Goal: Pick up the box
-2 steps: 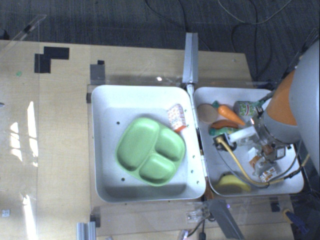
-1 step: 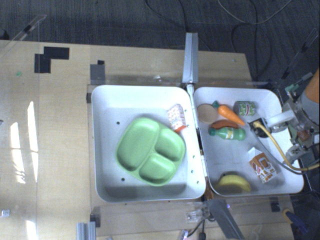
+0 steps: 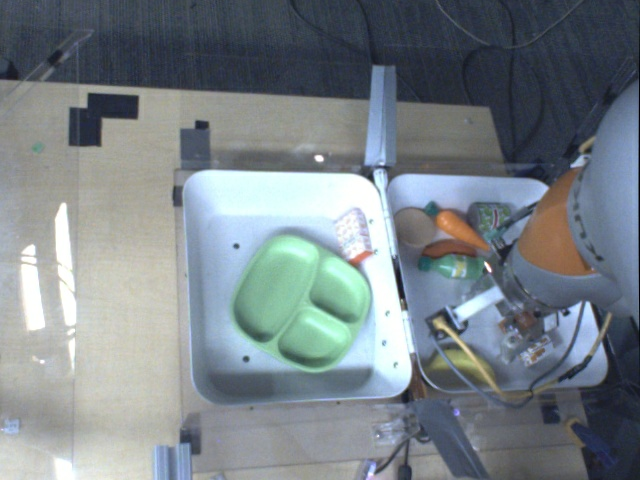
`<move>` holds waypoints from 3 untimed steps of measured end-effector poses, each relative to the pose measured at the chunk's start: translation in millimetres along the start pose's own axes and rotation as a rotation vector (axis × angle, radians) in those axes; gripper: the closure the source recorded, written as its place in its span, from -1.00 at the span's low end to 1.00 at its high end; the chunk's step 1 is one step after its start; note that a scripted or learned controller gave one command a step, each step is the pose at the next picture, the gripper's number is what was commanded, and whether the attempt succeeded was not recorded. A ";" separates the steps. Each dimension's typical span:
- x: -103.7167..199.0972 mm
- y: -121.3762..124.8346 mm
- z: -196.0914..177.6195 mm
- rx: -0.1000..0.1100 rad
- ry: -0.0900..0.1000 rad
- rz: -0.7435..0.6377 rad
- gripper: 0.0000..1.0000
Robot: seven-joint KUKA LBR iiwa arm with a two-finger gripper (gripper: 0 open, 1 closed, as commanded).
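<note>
- Where the two white bins sit side by side on the bench, the left bin (image 3: 205,268) holds a green divided plate (image 3: 303,300), lying flat near its middle.
- Box (image 3: 351,234): small, patterned white with a red end, resting in the left bin against its right wall, just beside the plate's upper right edge.
- Right bin (image 3: 520,184): contains a carrot (image 3: 461,228), a green bottle (image 3: 455,266), a green packet (image 3: 489,214) and a banana (image 3: 466,365), crowded together.
- Arm (image 3: 585,238): reaches over the right bin from the right.
- Gripper (image 3: 525,336): low over the right bin's lower part, well apart from the box; finger state cannot be told, and no object is seen between them.
</note>
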State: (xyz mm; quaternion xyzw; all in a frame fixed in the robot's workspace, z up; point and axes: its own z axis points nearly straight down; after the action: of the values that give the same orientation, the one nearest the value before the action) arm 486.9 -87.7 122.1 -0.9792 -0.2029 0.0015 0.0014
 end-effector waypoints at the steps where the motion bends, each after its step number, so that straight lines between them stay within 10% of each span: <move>1: 1.6 0.3 -8.4 0.001 0.000 -0.003 1.00; 2: 6.2 -10.5 -115.4 -0.005 0.003 -0.167 1.00; 3: 8.3 -10.6 -123.5 -0.006 0.001 -0.177 1.00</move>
State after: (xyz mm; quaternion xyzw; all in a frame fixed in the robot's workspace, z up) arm 490.7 -75.0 245.7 -0.9575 -0.2885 0.0003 -0.0013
